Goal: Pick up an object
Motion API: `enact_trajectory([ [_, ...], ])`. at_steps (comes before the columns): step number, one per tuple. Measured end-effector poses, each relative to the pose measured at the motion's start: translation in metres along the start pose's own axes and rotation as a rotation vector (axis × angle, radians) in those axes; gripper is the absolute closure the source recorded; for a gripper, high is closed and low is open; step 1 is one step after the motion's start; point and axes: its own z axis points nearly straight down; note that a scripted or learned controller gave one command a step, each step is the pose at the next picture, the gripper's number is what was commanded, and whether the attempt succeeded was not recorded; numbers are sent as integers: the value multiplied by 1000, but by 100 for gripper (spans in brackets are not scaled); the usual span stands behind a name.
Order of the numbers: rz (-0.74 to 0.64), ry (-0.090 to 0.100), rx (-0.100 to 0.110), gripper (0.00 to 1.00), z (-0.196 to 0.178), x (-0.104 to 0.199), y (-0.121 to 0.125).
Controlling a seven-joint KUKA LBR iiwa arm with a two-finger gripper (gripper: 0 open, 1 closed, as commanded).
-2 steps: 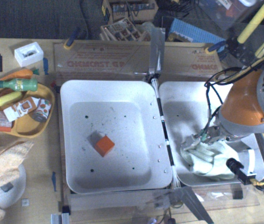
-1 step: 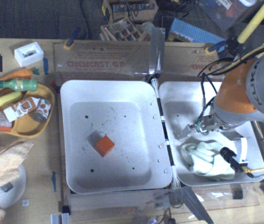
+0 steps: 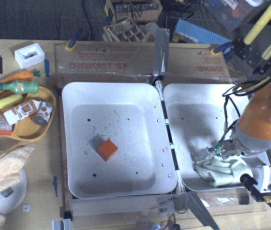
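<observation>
An orange cube (image 3: 108, 149) lies on the floor of the left bin (image 3: 77, 97), a little left of its middle. A crumpled pale green cloth (image 3: 220, 170) sits in the near right corner of the right bin (image 3: 193, 99). My gripper (image 3: 219, 150) is low over the far edge of the cloth and seems to touch it. The arm's orange band (image 3: 262, 119) hangs above and to the right of it, with black cables running down to the wrist.
A metal divider (image 3: 166, 128) runs between the two bins. Left of the bins, a yellow bowl (image 3: 41, 131) holds toy food, with a beige rag (image 3: 3, 169) near it. A white box (image 3: 29, 55) lies at the far left.
</observation>
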Motion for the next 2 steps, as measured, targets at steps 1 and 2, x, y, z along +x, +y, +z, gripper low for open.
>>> enact_trajectory([
  [1, 5, -3, -7, 100, -11, -2, 1],
  [2, 5, -3, -7, 0, -11, -2, 1],
])
